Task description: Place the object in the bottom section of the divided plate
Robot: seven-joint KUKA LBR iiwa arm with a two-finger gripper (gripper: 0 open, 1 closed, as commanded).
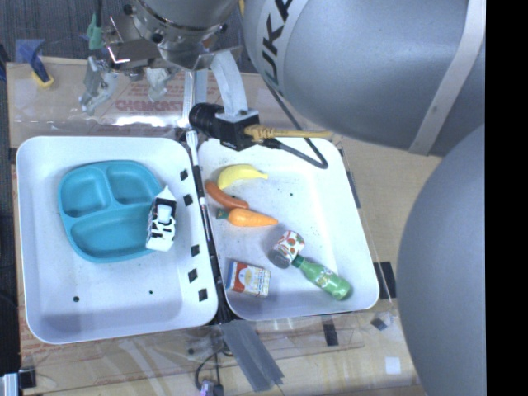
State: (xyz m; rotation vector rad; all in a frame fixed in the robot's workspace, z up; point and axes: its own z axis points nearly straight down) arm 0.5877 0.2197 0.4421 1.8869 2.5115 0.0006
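Note:
A blue divided plate (103,209) lies in the left bin (49,304), with two small sections at the back and one long section at the front. A black-and-white toy (162,223) rests on the plate's right rim, partly over the right end of the front section. My gripper (126,87) hangs high over the back edge of the left bin, well away from the plate. It is open, with nothing between its fingers (95,89).
The right bin (346,221) holds a yellow banana (242,174), a red sausage (224,195), an orange carrot (250,218), a small can (286,248), a green bottle (324,277) and a small carton (247,279). The arm's bulk overhangs the back right.

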